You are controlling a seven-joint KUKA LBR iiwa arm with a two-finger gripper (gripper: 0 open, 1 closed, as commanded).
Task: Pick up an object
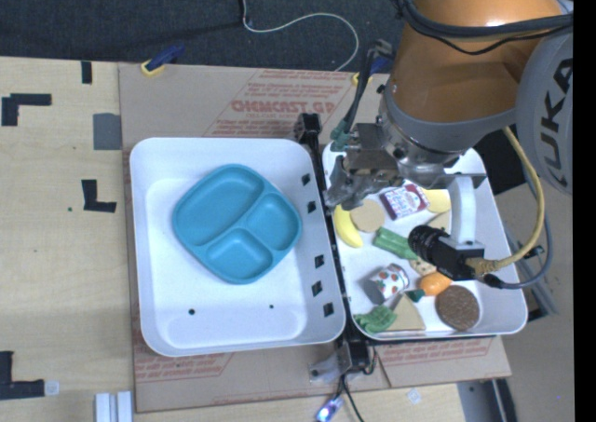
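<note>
Orange wrist band (470,15) looms over banana (347,227); gripper (358,173) poised just above it, finger state indiscernible, likely lining up a grasp.

Robot lab bench: KUKA arm (475,47) looming at 2 o'clock, cardboard underlay (270,103) lying beneath white bins (149,224), cable (298,24) trailing at 12.

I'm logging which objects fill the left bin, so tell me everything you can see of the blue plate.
The blue plate is a light blue divided plate, apparently smooth plastic, with rounded corners and raised ridges splitting it into three compartments: one large and two smaller. Nothing lies in them. It lies flat, right side up, turned at an angle to the walls of the left bin, on that bin's white floor near its middle. Nothing but the floor touches it; the gripper is over the right bin's near edge.
</note>
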